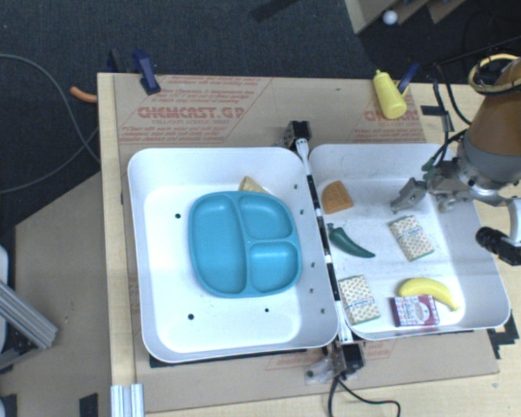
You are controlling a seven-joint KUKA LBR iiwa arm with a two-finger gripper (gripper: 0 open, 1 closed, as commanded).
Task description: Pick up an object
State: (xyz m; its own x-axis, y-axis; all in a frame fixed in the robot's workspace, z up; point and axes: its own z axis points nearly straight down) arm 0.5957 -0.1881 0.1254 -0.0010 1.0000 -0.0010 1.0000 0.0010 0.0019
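The nearest thing for picking was the patterned packet (412, 236), lying flat on the floor of the right bin (495, 307) just below the jaws (410, 195) and not touching them. It looked light, thin and probably crinkly, so a pinch across its short width, or by one raised edge, seemed safest; a flat packet could easily slide out. Whether the jaws stood apart or together could not be told, and nothing showed between them. To their left lay a brown bun-like piece (337, 197), likely soft, and lower left a green pepper (351, 242), smooth and curved. Farther below sat a second packet (358, 299), a banana (429, 291) that was probably slippery, and a red packet (414, 312) touching it. Well to the left, the other bin (156, 233) on the bench (122, 146) held a blue divided plate (243, 243).
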